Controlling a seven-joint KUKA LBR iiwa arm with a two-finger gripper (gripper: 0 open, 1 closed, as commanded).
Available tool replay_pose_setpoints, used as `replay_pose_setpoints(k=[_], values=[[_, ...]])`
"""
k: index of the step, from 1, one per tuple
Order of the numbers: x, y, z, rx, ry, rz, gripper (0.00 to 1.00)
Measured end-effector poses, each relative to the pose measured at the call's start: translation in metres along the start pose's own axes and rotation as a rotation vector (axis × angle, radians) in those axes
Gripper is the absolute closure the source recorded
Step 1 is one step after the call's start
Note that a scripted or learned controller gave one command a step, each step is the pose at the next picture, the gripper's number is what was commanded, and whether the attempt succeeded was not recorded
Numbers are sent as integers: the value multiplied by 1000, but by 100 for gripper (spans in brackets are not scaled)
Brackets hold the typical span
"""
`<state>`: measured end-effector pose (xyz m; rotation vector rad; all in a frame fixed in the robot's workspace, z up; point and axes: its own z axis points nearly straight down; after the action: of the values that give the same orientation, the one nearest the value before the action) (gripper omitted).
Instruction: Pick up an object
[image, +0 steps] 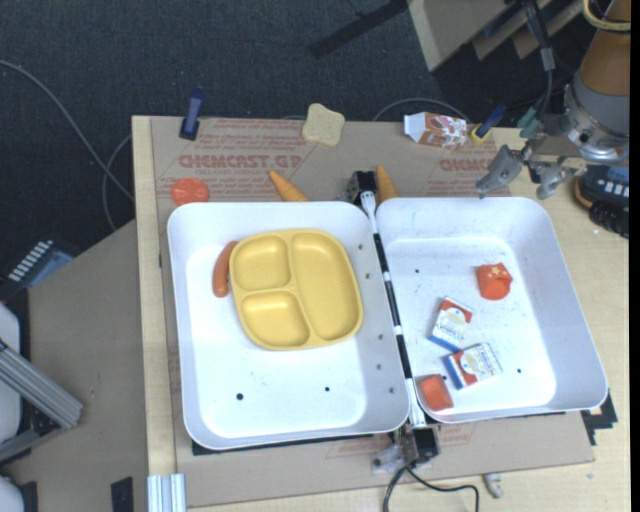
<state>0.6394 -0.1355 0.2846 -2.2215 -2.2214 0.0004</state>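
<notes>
Cardboard-topped bench: left bin (200, 400) holds a yellow tray (296, 288), right bin (560, 250) small cartons (462, 345); jaws released, holding nothing.

My pincer (520, 172) hangs behind the right bin (560, 250), which holds two cartons (452, 324); the tray (295, 288) lies in the left bin (290, 410).

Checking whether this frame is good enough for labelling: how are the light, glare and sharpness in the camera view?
Camera view: light is even and soft; the yellow tray casts just a faint shadow in the left bin; no strong glare on the right bin; small cartons show readable shapes but print is too small to read; the tool at the upper right looks slightly soft.
</notes>
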Motion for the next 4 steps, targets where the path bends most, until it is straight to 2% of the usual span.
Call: replay_pose_setpoints(k=[1, 2, 3, 4], values=[[-22, 14, 182, 3, 1, 1, 0], [-67, -8, 200, 2, 0, 1, 0], [-38, -42, 200, 1, 1, 0, 0], [-39, -40, 188, -5, 0, 1, 100]])
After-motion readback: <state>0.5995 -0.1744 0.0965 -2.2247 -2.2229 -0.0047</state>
